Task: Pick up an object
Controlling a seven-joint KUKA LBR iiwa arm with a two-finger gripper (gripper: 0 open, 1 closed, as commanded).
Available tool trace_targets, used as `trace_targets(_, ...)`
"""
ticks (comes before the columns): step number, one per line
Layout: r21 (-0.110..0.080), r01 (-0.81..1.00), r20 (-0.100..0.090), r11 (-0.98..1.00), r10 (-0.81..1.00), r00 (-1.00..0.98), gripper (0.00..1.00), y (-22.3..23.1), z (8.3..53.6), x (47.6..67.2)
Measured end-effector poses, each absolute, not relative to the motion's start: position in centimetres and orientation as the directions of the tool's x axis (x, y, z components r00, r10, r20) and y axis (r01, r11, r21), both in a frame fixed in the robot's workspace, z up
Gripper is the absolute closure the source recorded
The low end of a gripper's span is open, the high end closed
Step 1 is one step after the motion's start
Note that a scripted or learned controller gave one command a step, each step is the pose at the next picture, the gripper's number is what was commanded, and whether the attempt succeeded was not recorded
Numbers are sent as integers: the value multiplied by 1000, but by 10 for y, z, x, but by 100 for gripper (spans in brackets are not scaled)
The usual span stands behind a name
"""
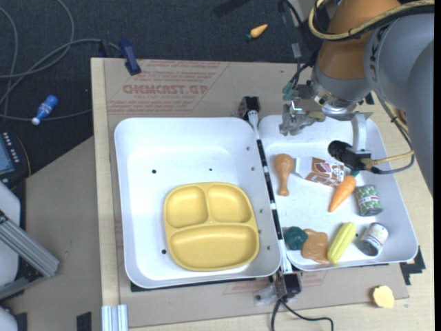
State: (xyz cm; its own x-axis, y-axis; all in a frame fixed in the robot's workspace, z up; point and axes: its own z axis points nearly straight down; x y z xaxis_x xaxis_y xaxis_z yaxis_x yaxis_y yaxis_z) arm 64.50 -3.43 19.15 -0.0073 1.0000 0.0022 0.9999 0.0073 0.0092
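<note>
One glossy yellow three-compartment tray (210, 226) (rounded corners); metal gripper (296, 121), jaw state unclear.

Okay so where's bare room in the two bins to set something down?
The left white bin is bare behind and left of the yellow divided plastic plate. The right white bin is crowded: toy drumstick, orange toy carrot, yellow toy corn cob and small cans fill it, leaving a strip below the gripper.
</note>
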Motion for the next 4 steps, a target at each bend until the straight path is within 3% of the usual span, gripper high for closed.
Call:
trace_targets(1, 0, 1000, 0, 1, 1000, -1, 0, -39, 185, 644)
trace_targets(2, -2, 1000, -2, -6, 1000, 6, 0, -99, 147, 653)
trace_targets(3, -1, 1000, 2, 4, 1000, -4, 0, -47, 187, 621)
trace_targets(4, -5, 1000, -1, -5, 1000, 5, 0, -104, 102, 633)
